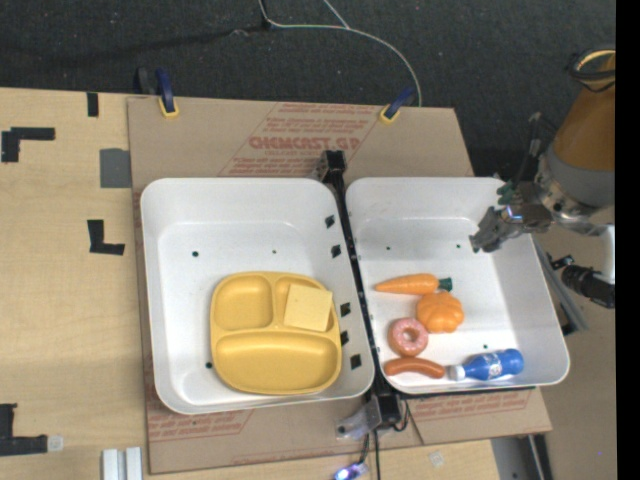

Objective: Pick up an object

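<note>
The claw (492, 232) hangs over the far right edge of the right bin (520, 268), grasping nothing; whether it is released or clenched I cannot tell. The carrot (407, 285), pumpkin (441, 312), donut (408, 337), sausage (414, 368) and bottle (489, 366) lie near the bin's near side. This looks like the approach step: next it must travel toward them and descend.

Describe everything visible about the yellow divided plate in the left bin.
The yellow divided plate looks like smooth moulded plastic, a rounded rectangle lying flat and right side up on the floor of the left bin, toward its near side. Raised ridges split it into three wells: two small ones at the far side and one wide one nearest the camera. A pale yellow square block, perhaps toy cheese, rests in the small right well, overlapping the ridge. Nothing else touches it; the gripper is over the other bin.
</note>
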Action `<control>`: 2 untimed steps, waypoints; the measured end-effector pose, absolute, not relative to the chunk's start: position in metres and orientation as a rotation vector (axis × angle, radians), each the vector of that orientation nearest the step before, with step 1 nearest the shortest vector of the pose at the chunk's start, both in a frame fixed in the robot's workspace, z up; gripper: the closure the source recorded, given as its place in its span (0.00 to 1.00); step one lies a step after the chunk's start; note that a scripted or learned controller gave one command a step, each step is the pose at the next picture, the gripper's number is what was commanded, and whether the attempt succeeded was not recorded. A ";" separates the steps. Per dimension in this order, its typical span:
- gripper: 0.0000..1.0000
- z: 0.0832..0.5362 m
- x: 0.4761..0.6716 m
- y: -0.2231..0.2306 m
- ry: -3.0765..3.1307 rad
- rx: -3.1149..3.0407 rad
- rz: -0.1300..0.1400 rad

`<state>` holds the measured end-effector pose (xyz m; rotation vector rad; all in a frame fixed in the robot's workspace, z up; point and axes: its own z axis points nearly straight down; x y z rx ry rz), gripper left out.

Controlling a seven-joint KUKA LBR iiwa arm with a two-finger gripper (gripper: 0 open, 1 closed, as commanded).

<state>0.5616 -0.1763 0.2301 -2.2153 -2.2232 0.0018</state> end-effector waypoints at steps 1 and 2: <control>1.00 0.217 0.546 -0.123 -2.223 -2.213 0.003; 1.00 0.218 0.544 -0.065 -2.225 -2.212 0.003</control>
